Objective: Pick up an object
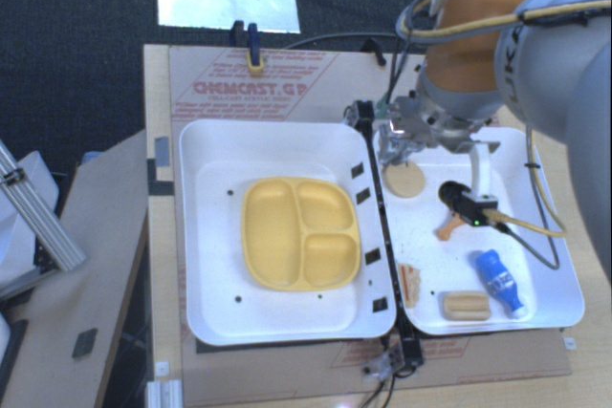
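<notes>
the table (206, 76) carries two white bins side by side. the grey arm (550, 43) with its orange band reaches over the right bin (564, 296), and the gripper (394, 151) hangs low at that bin's far left corner; whether it is apart or together i cannot tell. well to the gripper's left, in the left bin (206, 205), lies a yellow divided plate (300, 232). just below the gripper sits a tan round disc (404, 180). further from it toward the near rim lie a blue bottle (499, 281), a bread roll (466, 305) and a bacon strip (410, 284).
</notes>
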Motion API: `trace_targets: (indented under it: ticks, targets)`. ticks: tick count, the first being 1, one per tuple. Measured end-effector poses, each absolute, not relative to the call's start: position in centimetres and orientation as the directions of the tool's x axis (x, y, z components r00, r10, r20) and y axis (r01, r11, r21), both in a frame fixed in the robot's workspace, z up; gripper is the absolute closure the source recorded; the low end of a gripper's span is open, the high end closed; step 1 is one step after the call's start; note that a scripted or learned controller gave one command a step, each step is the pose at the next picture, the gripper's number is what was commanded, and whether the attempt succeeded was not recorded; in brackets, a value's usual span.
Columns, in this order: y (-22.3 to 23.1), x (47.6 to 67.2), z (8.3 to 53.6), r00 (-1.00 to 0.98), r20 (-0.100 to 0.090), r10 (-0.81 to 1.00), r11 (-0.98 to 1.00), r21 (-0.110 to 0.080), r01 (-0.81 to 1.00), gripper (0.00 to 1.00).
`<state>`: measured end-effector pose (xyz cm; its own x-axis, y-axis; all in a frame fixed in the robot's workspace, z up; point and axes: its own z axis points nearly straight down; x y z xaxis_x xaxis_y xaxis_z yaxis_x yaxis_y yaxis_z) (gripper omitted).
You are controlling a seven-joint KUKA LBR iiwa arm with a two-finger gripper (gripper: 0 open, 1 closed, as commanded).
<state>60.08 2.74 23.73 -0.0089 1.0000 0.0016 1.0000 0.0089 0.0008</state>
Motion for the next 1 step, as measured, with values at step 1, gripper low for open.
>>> trace_targets:
  ticks: [1]
  targets:
    - [8.06, 59.44, 22.77, -0.009, 0.002, 1.000, 0.009, 0.000, 1.000, 1.00]
